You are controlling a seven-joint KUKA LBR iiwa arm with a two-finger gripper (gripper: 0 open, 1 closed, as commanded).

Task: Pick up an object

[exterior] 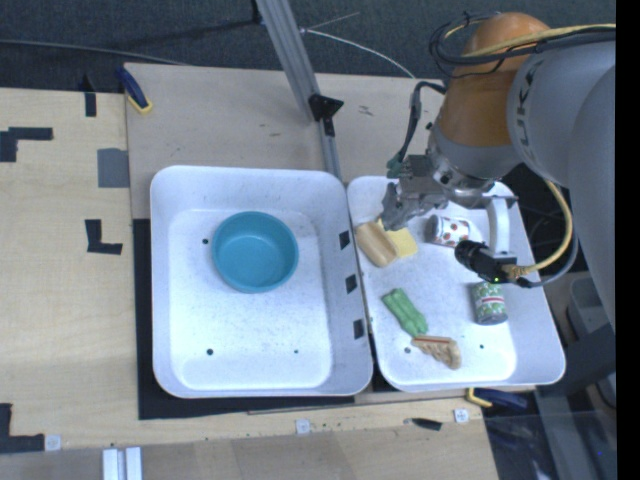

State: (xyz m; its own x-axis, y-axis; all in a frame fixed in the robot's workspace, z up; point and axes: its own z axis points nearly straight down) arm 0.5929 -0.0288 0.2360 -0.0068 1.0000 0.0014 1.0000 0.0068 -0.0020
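In the right bin (520,363), the end effector (402,211) hovers above tan bread (376,245), grip state unclear.

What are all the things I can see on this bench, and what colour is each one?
bowl: one, blue, in the left bin.
bread-like piece: one, tan, upper left of the right bin, beside a yellow block.
green toy: one, middle of right bin.
brown toy: one, near right bin's front.
small can: one, green and grey, right side.
small white cup: one, red marks, under the arm.
gripper: one, grey, above the bread-like piece.
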